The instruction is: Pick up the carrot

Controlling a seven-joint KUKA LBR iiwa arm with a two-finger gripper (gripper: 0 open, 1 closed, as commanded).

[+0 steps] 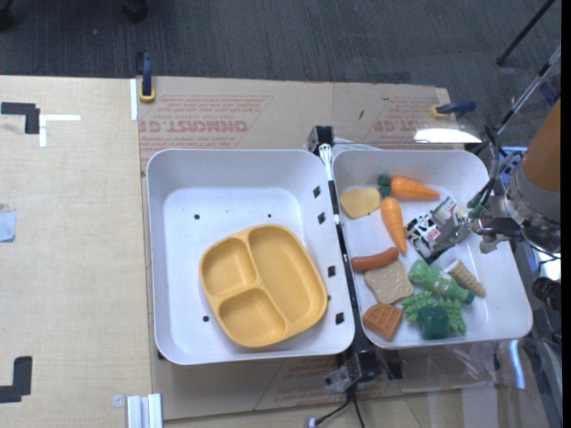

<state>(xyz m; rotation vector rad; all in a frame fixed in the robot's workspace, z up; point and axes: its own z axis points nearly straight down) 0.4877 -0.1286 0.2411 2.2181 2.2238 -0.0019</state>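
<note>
We view the surface (71, 239) from above; it carries two shallow white bins side by side, so that goods can be lifted from one and set in the other. The left bin (178, 185) holds a yellow divided plate (261, 283) lying flat. The right bin (500, 319) holds the toy foods in a loose scatter. The arm (544, 163) reaches in from the right, and its hand (453, 228) sits low over the bin's middle, just beside a black-and-white carton (425, 232); we cannot tell how its grip is set. Two carrots appear: one carrot (393, 224) lies lengthwise just left of the hand, apart from it, and a second carrot (413, 187) lies crosswise near the far wall. A sausage (375, 259), a toast slice (389, 283) and a waffle (384, 320) lie nearer us. We judge the carrot not yet grasped.
</note>
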